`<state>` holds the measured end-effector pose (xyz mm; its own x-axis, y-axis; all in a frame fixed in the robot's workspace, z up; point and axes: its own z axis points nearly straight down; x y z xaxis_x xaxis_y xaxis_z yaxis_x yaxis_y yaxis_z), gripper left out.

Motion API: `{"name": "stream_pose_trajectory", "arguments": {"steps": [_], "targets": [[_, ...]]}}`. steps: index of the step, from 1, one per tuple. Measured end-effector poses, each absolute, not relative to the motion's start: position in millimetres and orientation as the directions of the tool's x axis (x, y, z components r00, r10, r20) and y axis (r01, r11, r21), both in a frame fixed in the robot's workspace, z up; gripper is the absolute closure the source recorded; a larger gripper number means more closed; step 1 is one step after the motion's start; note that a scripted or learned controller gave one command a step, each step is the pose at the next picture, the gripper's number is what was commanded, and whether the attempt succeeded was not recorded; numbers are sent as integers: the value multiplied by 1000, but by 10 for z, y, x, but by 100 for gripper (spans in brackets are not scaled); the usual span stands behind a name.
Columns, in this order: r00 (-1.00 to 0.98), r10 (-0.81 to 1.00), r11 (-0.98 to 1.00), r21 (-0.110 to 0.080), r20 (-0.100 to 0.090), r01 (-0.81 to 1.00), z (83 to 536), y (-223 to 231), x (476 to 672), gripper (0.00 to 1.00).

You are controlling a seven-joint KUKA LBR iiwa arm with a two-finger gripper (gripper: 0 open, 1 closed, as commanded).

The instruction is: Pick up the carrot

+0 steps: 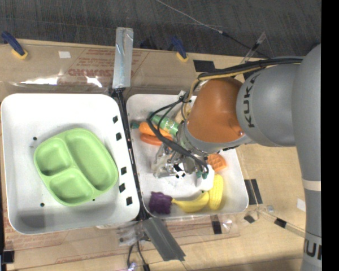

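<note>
While you look for the carrot (148,134), find it in the right bin (137,107), near that bin's upper left corner: an orange shape lying roughly level, its right end hidden under the arm's orange band (213,113). A green piece (168,124) sits just beside it, toward the right, partly covered by dark cables.

Below and right of the carrot you see the claw (174,167), lowered into the middle of the same bin, apart from the carrot. Its metal parts are a tangle at this angle, so you cannot tell whether it is released or clenched, and nothing shows clearly inside it.

Further down the bin, a banana (191,202) lies along the lower edge, with a corn cob (216,189) just beside its right end and a purple item (161,202) at its left end. Another orange item (217,161) peeks out at the arm's lower edge.

In the left bin (17,123) rests a green divided plate (75,165), well apart from the carrot. Both bins stand on the cardboard-covered bench (260,208).
</note>
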<state>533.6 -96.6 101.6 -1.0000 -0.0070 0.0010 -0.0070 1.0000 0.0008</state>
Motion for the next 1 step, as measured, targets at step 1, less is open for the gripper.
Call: {"name": "stream_pose_trajectory", "arguments": {"steps": [1], "targets": [[-1000, 14, 1000, -3, -12, 14, 2207, -1310, 5265, 100]]}}
